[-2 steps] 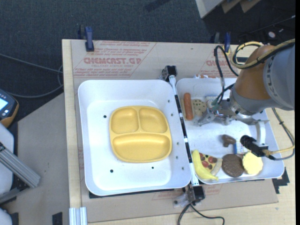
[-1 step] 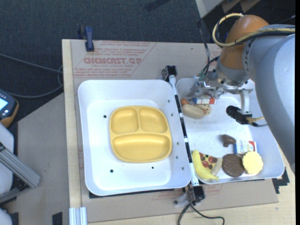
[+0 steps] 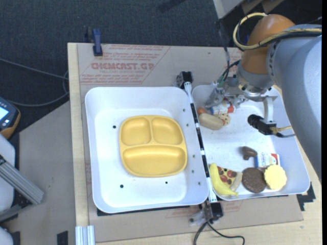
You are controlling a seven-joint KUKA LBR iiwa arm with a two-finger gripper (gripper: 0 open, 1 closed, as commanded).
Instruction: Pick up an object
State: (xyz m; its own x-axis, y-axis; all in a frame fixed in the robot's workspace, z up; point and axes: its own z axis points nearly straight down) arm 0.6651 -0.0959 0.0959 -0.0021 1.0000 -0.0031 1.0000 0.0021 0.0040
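Down low in the right bin [image 3: 301,160], far corner, gripper [image 3: 223,97] over a small cluster: a tan bun [image 3: 213,120] and a red-and-white packet [image 3: 220,107] just behind it. Cannot tell whether open or shut; nothing seen held. Best judged a descent onto the bun or the packet, so: come straight down, keep clear of the bin wall close by on the left, close only once the piece sits squarely between, then lift slowly. Bun: oblong, pale brown, smooth, lying flat, likely to roll or squirt out if pinched off-centre. Packet: small, partly hidden by the tool, hard to read. Elsewhere near the front: banana [image 3: 220,180], brown cookie [image 3: 253,179], yellow disc [image 3: 276,176]. Yellow tray [image 3: 152,146] in left bin [image 3: 102,152]
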